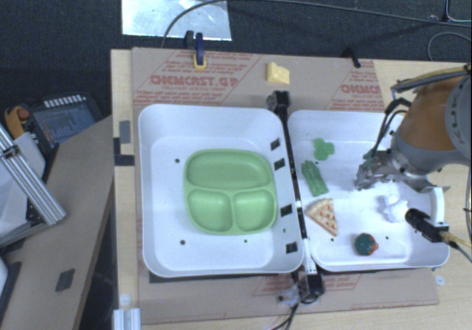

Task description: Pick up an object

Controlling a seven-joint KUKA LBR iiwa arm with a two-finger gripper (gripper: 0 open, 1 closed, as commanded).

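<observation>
Grey arm with orange band: gripper [366, 176] low in right shallow white plastic bin [346, 258]; jaws state cannot tell. Left of it: bumpy green broccoli piece [322, 149], ridged green oblong piece [314, 178], triangular pizza slice [323, 215]. Near side: round teal-red ball [365, 244]. Left bin [158, 173]: glossy green three-compartment tray [227, 192].

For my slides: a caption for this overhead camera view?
Arm's gripper low in the right bin among toy foods; green tray in the left bin.

Our KUKA arm: grey shell, orange band

We see 1 arm [442, 129] with a rounded grey casing and a broad orange band above the wrist, thin dark cables looping beside it, and a small grey metal gripper [366, 176] at its tip.
</observation>
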